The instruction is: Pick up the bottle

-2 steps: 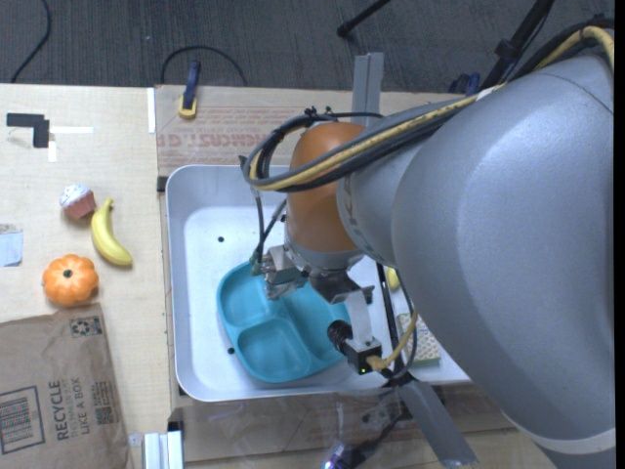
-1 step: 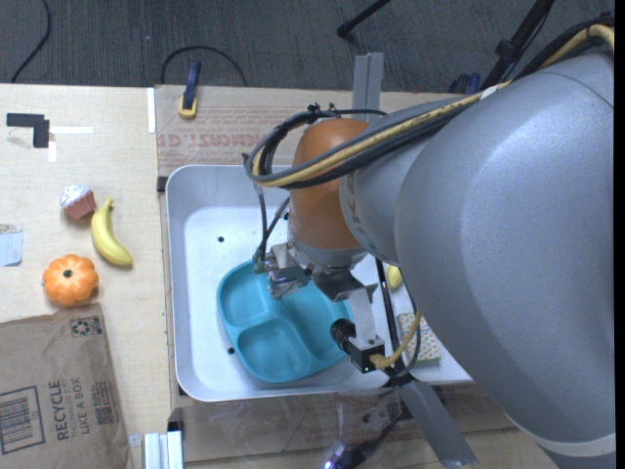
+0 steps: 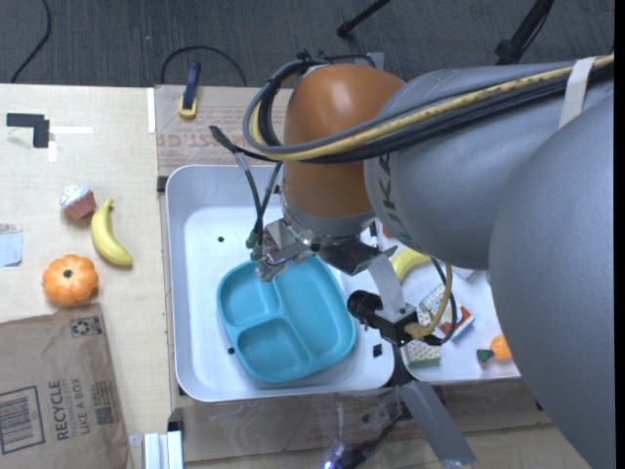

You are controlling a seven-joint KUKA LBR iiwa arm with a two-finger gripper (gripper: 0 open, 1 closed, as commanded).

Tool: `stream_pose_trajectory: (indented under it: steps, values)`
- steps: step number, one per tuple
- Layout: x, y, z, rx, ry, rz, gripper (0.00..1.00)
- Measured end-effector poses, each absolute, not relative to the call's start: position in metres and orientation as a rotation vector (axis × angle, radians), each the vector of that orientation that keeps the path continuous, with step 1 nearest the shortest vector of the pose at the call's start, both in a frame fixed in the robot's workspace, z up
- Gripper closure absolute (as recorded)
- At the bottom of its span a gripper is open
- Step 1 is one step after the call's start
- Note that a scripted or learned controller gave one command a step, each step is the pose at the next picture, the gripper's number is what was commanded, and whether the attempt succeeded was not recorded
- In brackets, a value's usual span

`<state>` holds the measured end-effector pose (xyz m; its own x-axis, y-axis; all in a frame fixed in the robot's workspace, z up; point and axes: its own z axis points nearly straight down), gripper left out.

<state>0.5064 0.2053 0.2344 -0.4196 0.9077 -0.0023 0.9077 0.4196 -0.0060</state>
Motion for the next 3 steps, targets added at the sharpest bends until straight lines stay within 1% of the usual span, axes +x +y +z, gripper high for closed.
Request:
stream_pose_trajectory:
  steps: [1,2,3]
  values:
    - [0.487,0.218,0.138,-1.917,-2.485,0.014,1.0]
    - [0.478,0.193,0.275,-1.808,-2.569,0.01,1.0]
    - [0.481,0.183,0.169,-1.97,-2.444,0.013,1.0]
